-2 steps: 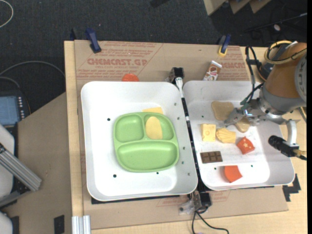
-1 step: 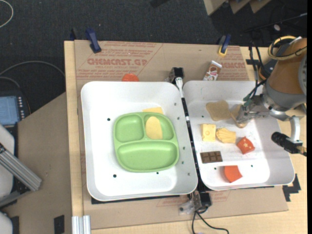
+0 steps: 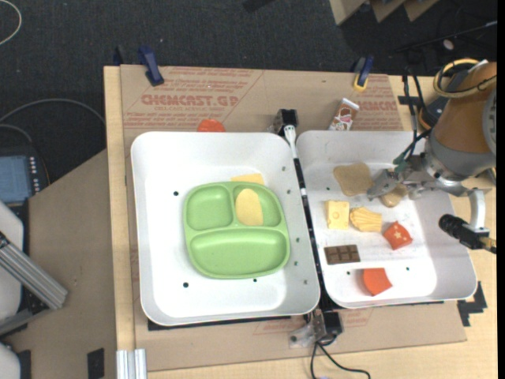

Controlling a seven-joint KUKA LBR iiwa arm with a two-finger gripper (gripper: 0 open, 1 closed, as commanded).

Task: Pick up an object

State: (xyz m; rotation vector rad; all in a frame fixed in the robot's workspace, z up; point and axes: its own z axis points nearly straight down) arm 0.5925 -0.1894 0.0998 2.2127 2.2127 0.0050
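Pincer sits over small tan piece, beside tan slab.

The surface is a brown cardboard sheet with red printed letters near its far edge. Two shallow white bins lie directly on it, side by side and touching along their inner edges. The left bin is the larger one, and the right bin reaches close to the right side of the cardboard. Two blue clamps hold the far edge, one at the left and one further right. Behind the bins, a small orange object and a small red and white carton rest on the cardboard.
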